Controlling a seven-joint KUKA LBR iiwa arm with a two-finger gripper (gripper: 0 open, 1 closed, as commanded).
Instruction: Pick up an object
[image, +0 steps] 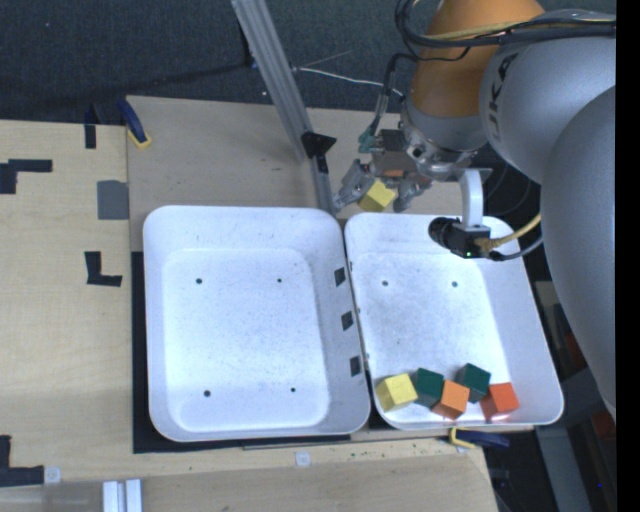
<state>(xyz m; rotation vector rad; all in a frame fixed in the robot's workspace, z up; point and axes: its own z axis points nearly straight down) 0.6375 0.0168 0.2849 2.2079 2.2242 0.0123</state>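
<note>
A grey KUKA arm hangs over the far edge of the right bin, its gripper clamped on a small yellow block that sits between the two fingers, lifted clear of the bin floor. The block looks light and rigid, a hard-edged cube with flat faces that offer a sure hold when the fingers press on two opposite sides; its smooth finish could let it slip if gripped by the corners. In the near right corner of the same bin, five more blocks huddle together: another yellow cube, two green, two orange. The left bin lies just beside it.
</note>
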